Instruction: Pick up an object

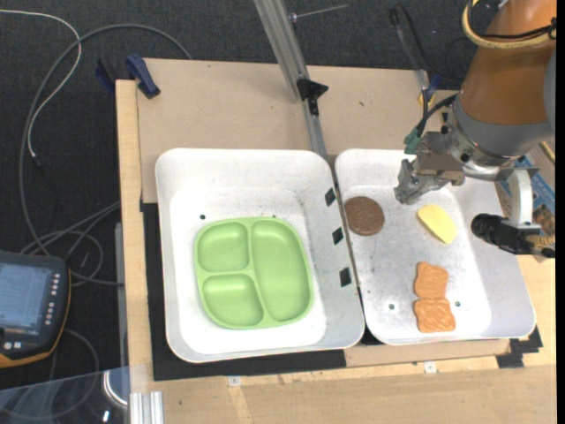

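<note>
Right bin [494,321] holds brown disc [364,215] near left wall, yellow wedge [438,223] mid-bin, two orange waffles [433,297] toward front, touching each other. Hand [413,186] hangs over bin's back part, between disc and wedge, just beside wedge's upper left corner; nothing visibly between fingers. Open or clenched: cannot tell, fingers too dark and small. Left bin [177,170] carries green tray [254,272], three compartments. Both bins on table [221,95], side by side, touching.
</note>
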Action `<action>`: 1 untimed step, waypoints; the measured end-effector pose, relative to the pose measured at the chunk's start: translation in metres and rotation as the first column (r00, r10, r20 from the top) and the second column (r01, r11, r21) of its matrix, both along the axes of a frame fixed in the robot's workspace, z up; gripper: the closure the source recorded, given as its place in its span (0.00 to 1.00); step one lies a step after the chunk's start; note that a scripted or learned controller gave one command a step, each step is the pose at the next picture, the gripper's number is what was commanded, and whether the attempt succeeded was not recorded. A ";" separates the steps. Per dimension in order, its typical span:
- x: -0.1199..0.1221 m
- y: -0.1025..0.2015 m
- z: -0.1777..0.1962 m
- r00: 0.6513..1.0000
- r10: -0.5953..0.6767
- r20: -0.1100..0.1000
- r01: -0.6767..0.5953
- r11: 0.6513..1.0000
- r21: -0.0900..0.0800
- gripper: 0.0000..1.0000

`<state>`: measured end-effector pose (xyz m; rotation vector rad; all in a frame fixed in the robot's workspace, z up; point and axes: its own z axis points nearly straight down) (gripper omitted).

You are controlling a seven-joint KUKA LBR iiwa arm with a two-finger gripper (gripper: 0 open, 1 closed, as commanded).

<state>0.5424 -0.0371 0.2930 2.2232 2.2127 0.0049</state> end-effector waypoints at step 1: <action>0.055 0.043 -0.013 1.000 0.010 -0.002 -0.010 1.000 0.002 1.00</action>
